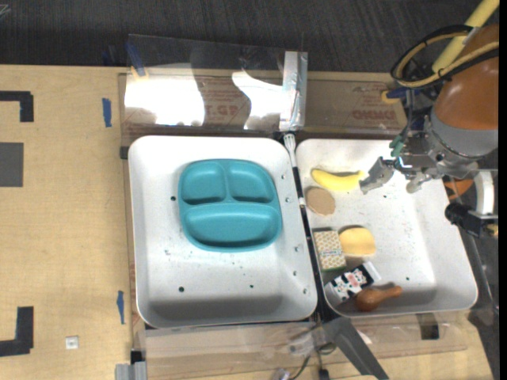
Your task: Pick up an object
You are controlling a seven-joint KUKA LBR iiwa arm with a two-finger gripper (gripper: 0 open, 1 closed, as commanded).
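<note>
Gripper (394,172) over right bin (444,236), just beside banana (336,180), not touching; two fingers spread apart, nothing between.
Step judged: approach for pick.
Advice: centre over banana middle, close across short width, avoid brown disc (321,202) next to it.
Banana in bin's far-left part; long axis runs left-right, slightly curved.

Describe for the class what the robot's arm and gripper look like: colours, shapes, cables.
The arm is a rounded grey body with a broad orange band above the wrist. Yellow and black cables loop beside it near the top right. Below the wrist sits a blocky grey metal mount, ending in the gripper with two slim grey fingers. No markings can be made out.
</note>
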